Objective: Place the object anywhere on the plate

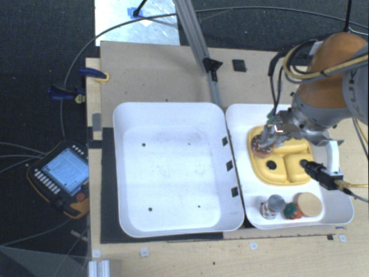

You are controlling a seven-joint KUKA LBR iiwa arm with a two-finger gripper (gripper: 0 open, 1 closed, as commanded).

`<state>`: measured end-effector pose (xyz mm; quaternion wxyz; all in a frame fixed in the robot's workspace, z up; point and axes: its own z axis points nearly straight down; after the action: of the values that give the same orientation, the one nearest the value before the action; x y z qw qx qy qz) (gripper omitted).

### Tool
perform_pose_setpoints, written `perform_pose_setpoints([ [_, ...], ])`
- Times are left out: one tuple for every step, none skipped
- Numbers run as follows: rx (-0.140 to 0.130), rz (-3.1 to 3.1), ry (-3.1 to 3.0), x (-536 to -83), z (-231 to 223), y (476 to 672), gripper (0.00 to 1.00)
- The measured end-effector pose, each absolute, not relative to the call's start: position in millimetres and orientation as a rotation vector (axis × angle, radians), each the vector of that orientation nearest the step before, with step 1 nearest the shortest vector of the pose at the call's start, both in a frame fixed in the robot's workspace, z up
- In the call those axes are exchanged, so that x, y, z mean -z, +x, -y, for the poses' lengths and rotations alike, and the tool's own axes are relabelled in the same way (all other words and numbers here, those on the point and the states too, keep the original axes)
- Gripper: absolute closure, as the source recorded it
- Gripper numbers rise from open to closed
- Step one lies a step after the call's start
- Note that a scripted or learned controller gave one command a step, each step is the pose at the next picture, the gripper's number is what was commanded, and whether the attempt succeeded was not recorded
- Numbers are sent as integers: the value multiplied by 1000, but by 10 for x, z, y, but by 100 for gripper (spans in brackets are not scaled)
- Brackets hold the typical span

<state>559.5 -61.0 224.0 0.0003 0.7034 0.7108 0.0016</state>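
Observation:
A yellow plate [286, 163] with round hollows lies in the right bin [241, 154]. My gripper [270, 136] hangs low over the plate's upper left corner. Right under it a small brown round object [262, 149] rests at the plate's left rim; I cannot tell whether the gripper is touching it. The wrist and its cables hide the plate's top edge.
Along the right bin's front edge lie a grey ball [276, 201], a small white and brown piece [266, 211], a red and green strawberry-like toy [292, 211] and a tan disc [310, 204]. The left bin [124, 154] sits beside it. A metal pole [196, 33] slants across the back.

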Motion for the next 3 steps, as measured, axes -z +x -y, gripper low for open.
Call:
perform_pose_setpoints([
  [-3,-2235,2211,-2254,83,5436,100],
  [-3,-2234,2211,-2155,-437,5379,100],
  [-4,-2233,2210,-2263,-910,5320,100],
])
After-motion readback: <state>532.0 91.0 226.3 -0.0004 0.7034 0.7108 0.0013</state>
